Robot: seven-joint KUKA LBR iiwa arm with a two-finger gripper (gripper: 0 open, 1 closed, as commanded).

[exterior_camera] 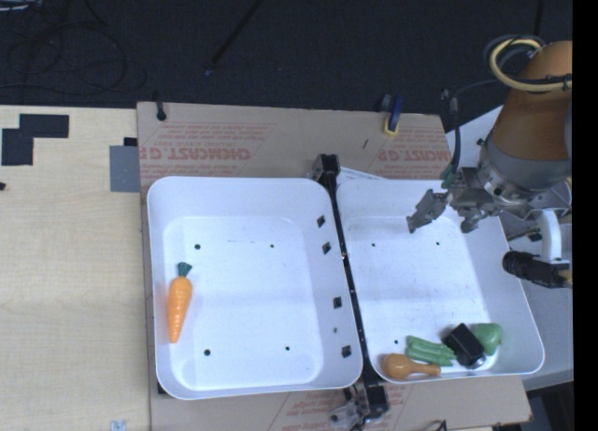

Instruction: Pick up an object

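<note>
Lying along the left bin's (243,197) left wall, an orange carrot (178,300) shows green leaves; gripper (447,211) spread, holding nothing.

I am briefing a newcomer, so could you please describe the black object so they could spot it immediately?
Find the right-hand white bin and look to its near corner, where small items cluster. The black block lies tilted between green beans and a green piece; it is the one dark, boxy item there.
</note>
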